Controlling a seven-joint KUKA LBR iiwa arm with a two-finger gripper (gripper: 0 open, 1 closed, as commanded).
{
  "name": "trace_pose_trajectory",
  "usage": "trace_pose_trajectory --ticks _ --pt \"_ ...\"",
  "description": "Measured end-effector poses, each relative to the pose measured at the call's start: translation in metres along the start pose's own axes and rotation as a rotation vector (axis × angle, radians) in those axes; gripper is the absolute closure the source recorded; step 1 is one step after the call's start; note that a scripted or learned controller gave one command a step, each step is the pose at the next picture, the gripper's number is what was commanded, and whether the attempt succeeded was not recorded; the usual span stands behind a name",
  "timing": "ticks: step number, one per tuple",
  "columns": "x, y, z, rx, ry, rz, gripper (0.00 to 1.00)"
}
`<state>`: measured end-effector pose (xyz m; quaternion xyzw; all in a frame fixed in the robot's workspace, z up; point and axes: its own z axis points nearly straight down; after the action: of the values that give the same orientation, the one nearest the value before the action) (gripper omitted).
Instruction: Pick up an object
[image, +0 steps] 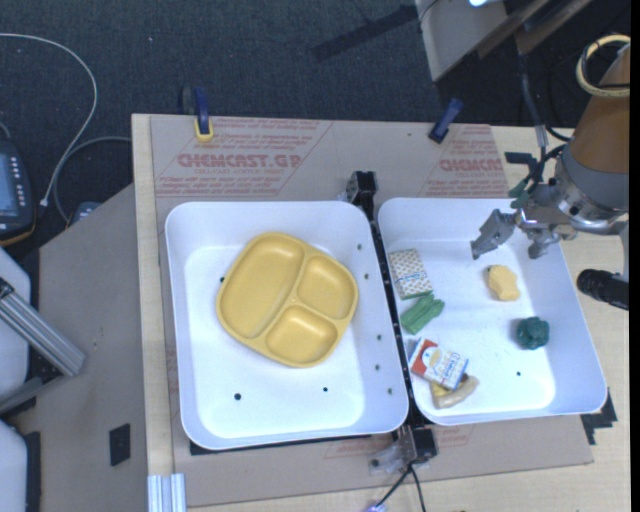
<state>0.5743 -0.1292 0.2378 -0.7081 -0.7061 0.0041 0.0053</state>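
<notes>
Your arm (600, 150) comes in from the right edge, orange band up top, grey wrist below it. The claw (515, 238) hangs low at its end, two dark fingers (490, 236) spread apart, nothing between them.

Two white bins (190, 300) sit on a tan board printed with red lettering (300, 150). The left one holds a yellow divided plate (287, 298); the right holds a checkered packet (409, 271), green piece (421, 312), red-and-white wrapper (438, 364), yellow lump (503, 282) and dark green ball (531, 332)
</notes>
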Motion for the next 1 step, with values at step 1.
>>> trace_pose_trajectory --ticks 1 --pt "0.0004 0.0024 -0.0075 -0.014 -0.002 -0.003 0.00"
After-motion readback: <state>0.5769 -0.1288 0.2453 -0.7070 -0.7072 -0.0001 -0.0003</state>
